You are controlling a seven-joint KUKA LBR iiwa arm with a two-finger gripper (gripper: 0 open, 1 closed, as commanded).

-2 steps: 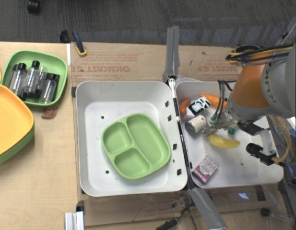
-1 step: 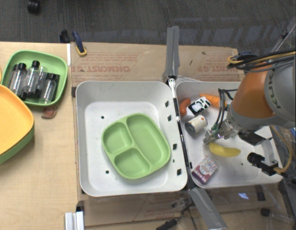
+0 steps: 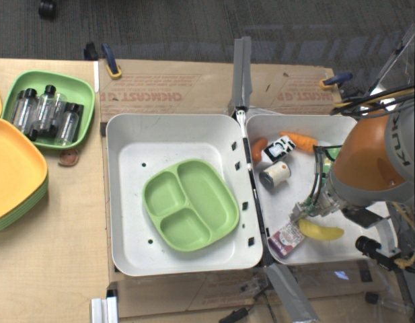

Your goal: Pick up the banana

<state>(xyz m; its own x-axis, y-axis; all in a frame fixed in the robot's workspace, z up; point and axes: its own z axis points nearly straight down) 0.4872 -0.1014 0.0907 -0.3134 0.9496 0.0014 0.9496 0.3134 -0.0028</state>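
The yellow banana point(image 3: 321, 231) lies in the right bin point(image 3: 291, 122), near its front edge. My gripper point(image 3: 308, 209) hangs just above and to the left of the banana's left end, under the arm's orange band point(image 3: 365, 157). The fingers are small and partly hidden by the wrist, so their state is unclear. Nothing is visibly lifted; the banana rests on the bin floor.
A maroon packet point(image 3: 285, 240) lies left of the banana. A small can point(image 3: 276, 174), a black-and-white item point(image 3: 278, 148) and a carrot point(image 3: 303, 140) sit at the right bin's back. A green divided plate point(image 3: 190, 204) lies in the left bin point(image 3: 126, 180).
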